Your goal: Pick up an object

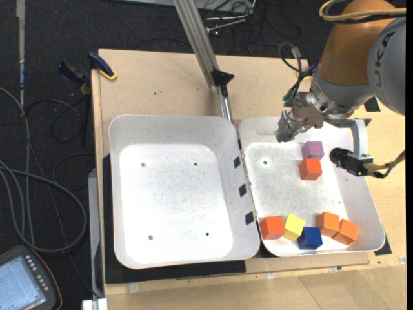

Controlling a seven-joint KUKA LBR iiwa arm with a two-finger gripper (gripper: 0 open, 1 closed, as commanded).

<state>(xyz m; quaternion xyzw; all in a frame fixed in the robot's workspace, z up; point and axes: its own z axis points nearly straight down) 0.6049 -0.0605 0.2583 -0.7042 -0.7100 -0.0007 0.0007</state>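
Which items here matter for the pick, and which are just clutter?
Job-relevant:
- end effector, over the right bin's far end
- right bin
- purple block
- orange block next to it
- near-edge row: orange block, yellow block, blue block, two orange blocks

Lying about:
- left bin
- clamps at bench corner
- metal pole
- floor cables

The arm [361, 50] is getting cut off by the top and right edges, the screen [19, 283] in the bottom left corner is being cut off too, and the hand [286, 133] is looking too dark and small to tell its fingers.
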